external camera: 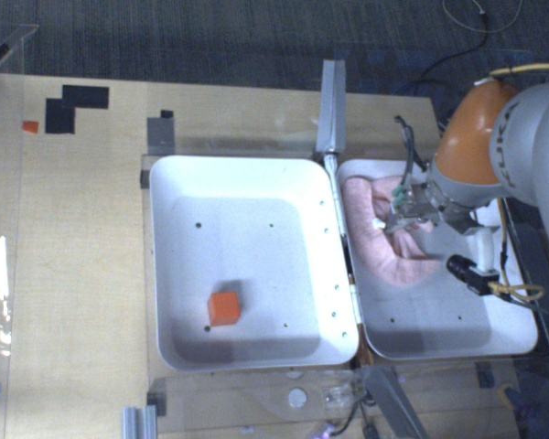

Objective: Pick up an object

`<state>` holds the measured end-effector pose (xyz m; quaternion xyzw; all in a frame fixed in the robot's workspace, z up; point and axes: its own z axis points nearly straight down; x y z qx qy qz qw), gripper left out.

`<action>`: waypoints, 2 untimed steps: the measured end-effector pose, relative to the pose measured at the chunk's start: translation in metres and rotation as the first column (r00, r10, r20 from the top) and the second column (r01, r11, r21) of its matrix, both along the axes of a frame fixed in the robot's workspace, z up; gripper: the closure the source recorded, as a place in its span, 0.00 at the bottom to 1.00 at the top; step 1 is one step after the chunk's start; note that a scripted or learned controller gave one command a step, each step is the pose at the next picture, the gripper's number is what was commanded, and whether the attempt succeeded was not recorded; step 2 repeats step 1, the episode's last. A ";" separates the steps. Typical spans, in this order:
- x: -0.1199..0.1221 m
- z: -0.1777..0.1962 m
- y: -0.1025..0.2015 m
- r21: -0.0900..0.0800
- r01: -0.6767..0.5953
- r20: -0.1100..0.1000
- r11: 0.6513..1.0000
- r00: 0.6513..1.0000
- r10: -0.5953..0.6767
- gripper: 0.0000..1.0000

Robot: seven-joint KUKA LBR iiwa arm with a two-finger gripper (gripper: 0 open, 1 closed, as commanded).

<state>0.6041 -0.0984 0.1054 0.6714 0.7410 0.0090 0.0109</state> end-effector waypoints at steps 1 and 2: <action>-0.008 0.081 0.026 -0.001 -0.193 -0.019 0.981 0.981 0.193 1.00; -0.008 0.081 0.026 -0.001 -0.193 -0.019 0.981 0.981 0.193 1.00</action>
